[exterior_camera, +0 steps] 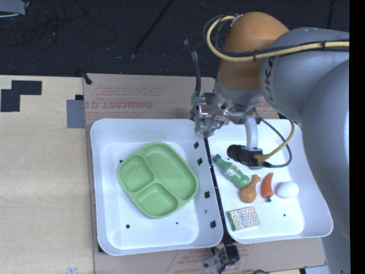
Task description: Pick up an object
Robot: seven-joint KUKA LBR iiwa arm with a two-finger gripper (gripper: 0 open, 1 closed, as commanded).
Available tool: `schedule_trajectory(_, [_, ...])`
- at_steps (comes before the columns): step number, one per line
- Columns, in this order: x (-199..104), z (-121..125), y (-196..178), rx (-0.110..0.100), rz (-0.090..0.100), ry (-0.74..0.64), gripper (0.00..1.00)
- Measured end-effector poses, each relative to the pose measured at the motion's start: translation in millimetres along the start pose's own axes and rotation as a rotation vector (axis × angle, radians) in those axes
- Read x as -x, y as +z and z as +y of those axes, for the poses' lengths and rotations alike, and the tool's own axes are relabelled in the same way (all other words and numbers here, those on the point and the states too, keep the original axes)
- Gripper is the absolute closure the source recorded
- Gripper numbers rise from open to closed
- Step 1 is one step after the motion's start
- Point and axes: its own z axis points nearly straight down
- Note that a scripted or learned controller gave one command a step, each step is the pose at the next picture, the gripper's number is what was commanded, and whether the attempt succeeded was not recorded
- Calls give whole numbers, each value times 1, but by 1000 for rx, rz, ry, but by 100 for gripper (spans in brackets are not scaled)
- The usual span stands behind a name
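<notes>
My gripper (203, 127) hangs over the far left corner of the right bin (305, 224), close to the divider between the bins. Below it in that bin lie a small green bottle (231, 172), a brown drumstick-shaped toy (249, 190), a red-orange pepper (267, 186), a white egg (287, 190) and a small patterned packet (243, 217). The gripper is above and to the left of the green bottle and apart from it. Nothing shows in its grasp.
The left bin (108, 224) holds a green divided plate (157, 178) lying flat in its middle. The grey arm covers the right bin's far right side. Brown cardboard (137, 99) lies under both bins, on a pale wooden bench.
</notes>
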Motion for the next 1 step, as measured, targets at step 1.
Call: schedule_trajectory(1, [-56, 3, 12, 2, 0, -1, 100])
